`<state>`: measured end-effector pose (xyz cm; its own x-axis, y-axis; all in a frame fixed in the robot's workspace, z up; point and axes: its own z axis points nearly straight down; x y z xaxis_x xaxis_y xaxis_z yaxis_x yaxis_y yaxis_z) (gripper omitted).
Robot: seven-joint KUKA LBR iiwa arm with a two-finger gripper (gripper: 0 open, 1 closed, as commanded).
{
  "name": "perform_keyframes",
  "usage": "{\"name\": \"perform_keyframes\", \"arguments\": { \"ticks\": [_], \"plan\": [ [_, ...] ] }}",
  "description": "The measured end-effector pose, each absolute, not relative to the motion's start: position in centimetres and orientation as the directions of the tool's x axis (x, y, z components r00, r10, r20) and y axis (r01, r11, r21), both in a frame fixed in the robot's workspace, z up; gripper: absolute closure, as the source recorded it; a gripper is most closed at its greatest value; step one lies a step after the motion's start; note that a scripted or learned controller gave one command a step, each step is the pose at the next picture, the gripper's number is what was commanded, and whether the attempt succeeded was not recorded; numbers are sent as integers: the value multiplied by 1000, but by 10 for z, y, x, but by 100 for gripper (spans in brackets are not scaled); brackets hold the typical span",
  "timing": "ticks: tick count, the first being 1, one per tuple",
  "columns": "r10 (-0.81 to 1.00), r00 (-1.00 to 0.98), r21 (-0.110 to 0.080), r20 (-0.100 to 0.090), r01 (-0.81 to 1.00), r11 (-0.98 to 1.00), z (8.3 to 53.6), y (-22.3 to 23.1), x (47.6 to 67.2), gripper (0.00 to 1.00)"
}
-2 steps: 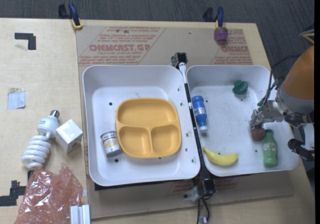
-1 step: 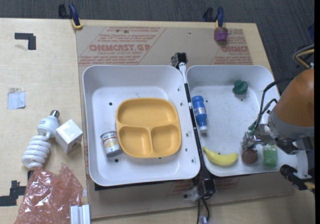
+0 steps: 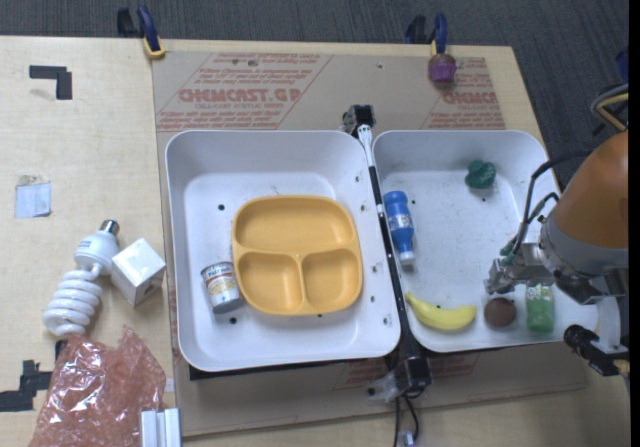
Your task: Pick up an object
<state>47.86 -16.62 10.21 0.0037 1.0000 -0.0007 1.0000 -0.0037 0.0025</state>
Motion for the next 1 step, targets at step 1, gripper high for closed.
{"name": "perform_keyframes", "arguments": {
  "ticks": [1],
  "plan": [
    [1000, 0, 2, -1, 1000, 0, 188, -133, 479, 100]
  ]
}}
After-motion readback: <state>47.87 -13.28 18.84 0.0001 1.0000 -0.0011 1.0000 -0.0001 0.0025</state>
